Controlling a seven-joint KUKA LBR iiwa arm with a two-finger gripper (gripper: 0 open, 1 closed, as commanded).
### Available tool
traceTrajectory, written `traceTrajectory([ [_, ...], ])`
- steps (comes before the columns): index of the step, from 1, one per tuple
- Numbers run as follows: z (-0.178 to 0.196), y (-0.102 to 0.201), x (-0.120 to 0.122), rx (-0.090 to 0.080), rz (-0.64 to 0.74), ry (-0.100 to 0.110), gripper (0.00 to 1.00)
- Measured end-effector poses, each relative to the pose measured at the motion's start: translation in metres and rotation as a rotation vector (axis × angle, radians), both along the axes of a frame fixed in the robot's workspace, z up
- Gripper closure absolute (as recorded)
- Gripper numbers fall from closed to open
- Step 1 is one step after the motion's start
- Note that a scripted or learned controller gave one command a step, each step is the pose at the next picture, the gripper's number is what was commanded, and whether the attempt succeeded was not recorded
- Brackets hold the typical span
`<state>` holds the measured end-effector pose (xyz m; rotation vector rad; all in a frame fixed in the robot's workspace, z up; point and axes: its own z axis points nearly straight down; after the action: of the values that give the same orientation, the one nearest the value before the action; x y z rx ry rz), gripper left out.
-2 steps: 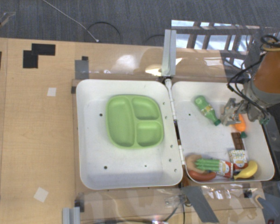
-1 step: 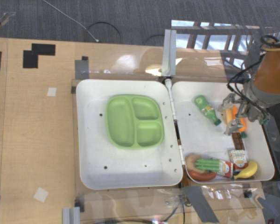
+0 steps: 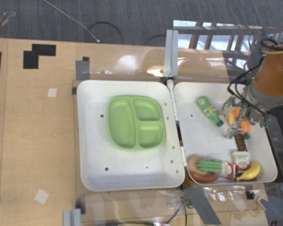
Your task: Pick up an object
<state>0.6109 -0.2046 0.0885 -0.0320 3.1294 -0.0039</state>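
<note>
My gripper (image 3: 237, 125) hangs low over the right side of the right bin (image 3: 194, 138), below the arm's orange band (image 3: 273, 72). An orange object (image 3: 245, 125) lies right at the gripper, partly hidden by it. A green bottle (image 3: 209, 110) lies just to its left, apart from it. A brown bar (image 3: 241, 145) lies just below the gripper. Along the bin's front edge lie a yellow banana (image 3: 251, 172), a red and white packet (image 3: 235, 169), a green bundle (image 3: 212, 165) and a sausage-like piece (image 3: 202, 176).
The left bin (image 3: 92, 173) holds a green divided plate (image 3: 135, 122). A metal post (image 3: 170, 53) and a rail stand behind the bins. Black cables (image 3: 239, 76) hang beside the wrist. The bare floor of the right bin stretches between the bottle and the front items.
</note>
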Motion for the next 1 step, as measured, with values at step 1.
traceTrajectory([
  [1,0.0161,0.0008,0.0051,-0.003,0.004,-0.016,1.0],
])
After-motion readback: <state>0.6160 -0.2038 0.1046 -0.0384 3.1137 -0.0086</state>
